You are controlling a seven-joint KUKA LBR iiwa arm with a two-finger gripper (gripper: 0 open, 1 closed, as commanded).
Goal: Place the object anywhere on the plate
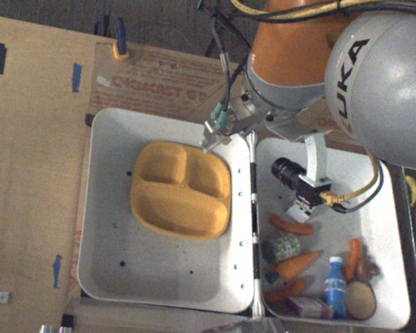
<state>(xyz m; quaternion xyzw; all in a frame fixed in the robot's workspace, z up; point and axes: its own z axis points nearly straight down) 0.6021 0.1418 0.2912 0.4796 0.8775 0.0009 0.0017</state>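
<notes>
A yellow-orange divided plate [182, 189] lies in the upper middle of the left bin [95, 261]. My gripper [213, 135] hangs at the plate's far right corner, just over its rim, close to the wall between the bins. I see nothing between its tips at this size. The loose objects lie in the right bin [398, 243]: a red sausage [291, 226], a green round piece [284, 248], a carrot [299, 261], a blue bottle [335, 286] and a brown potato [360, 300].
The grey arm and its orange band [296, 26] cover the far side of the right bin. A black camera module [293, 173] with cables hangs over that bin. A purple box [309, 306] lies at its near edge. Bare white floor surrounds the plate.
</notes>
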